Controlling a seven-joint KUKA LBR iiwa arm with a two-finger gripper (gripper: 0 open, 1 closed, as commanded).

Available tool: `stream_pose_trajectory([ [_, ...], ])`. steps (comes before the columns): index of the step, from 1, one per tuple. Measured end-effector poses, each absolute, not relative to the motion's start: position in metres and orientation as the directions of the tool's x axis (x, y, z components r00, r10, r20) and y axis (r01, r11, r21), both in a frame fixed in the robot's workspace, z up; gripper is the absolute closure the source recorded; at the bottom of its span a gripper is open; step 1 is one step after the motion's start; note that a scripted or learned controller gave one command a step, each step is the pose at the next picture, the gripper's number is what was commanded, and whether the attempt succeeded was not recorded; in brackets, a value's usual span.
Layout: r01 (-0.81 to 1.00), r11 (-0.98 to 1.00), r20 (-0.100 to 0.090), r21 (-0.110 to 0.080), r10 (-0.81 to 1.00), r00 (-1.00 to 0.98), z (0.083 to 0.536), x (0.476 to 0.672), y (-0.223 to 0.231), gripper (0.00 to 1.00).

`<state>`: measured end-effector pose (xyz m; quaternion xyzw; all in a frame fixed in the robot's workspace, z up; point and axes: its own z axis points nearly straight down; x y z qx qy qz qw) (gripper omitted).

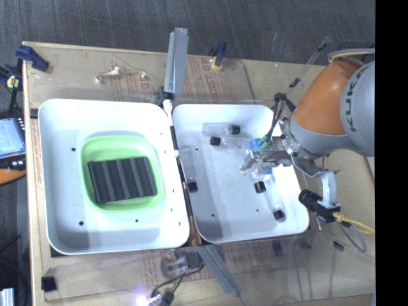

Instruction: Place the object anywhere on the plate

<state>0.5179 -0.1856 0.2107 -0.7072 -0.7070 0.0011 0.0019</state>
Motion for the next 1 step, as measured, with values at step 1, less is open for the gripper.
stream_pose_trajectory([
  [1,1.0,0.0,0.001,-0.004,1.0,0.0,0.2107,0.5179,-0.1856,0.0],
])
